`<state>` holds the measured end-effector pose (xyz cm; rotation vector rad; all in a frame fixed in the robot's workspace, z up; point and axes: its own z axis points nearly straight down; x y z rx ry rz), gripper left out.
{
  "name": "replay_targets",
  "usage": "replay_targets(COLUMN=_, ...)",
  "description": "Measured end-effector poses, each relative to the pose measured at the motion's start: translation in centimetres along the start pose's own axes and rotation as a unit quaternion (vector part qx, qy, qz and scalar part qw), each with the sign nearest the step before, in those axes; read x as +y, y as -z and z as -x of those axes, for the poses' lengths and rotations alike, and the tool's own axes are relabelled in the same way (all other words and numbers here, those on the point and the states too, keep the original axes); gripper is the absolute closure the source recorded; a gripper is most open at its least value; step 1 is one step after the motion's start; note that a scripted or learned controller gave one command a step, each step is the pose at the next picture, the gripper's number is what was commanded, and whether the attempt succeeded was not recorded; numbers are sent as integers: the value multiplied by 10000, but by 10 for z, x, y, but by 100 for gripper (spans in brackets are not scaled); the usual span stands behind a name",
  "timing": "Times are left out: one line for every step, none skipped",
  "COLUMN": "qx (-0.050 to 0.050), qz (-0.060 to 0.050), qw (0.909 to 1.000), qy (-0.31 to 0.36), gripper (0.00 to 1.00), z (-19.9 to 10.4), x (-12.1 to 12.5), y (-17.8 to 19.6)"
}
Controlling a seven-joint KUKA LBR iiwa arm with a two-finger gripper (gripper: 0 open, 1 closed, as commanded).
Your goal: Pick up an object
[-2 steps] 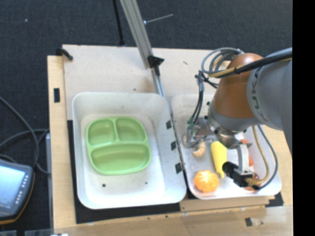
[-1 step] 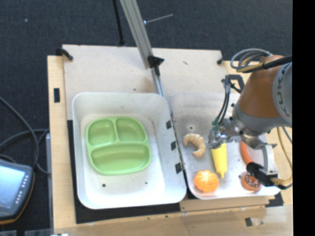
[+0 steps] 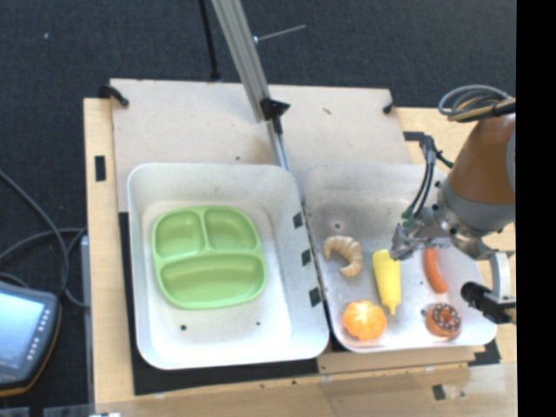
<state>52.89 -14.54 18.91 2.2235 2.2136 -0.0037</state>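
Two white bins sit side by side. The left bin carries one green tray with three compartments, with bare floor all round the tray.

The right bin carries five items, all placed here relative to the corn:
- One yellow corn, upright in view, near the bin's middle.
- One croissant, just left of the corn and apart from it.
- One orange, below-left of the corn and close to its lower end.
- One carrot, to the right of the corn.
- One doughnut, below-right of the corn, near the bin's lower rim.

The gripper hangs just above the corn's upper end. Finger spread: cannot tell; nothing is seen held. The bin's upper half above the corn is bare floor.
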Motion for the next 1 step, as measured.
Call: replay_targets(qx=-3, qz=-6, qw=10000, qy=-2, gripper=100, z=62, x=5, y=-29)
